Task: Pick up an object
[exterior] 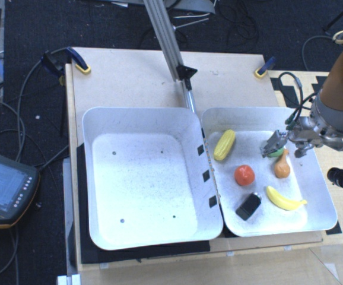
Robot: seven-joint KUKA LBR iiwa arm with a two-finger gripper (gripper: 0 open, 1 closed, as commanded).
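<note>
Dark floor with loose cables surrounds the wooden bench [136, 76] with two white bins on it. Right bin [314, 218] holds everything: corn cob [224, 144] near its left wall, tomato [244, 174] mid-bin, black block [248, 206] and banana [285, 198] toward the front edge, and an orange carrot-ish thing [282, 167]. Gripper [284, 142] hangs over that last one, near the back right; can't tell how the claw stands.

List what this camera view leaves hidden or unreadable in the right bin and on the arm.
- Gripper: finger state unreadable, too small and blurred.
- Green object: mostly covered by the gripper; identity and contact unclear.
- Arm: cut off by the right edge.
- Black object: too small to identify.
</note>
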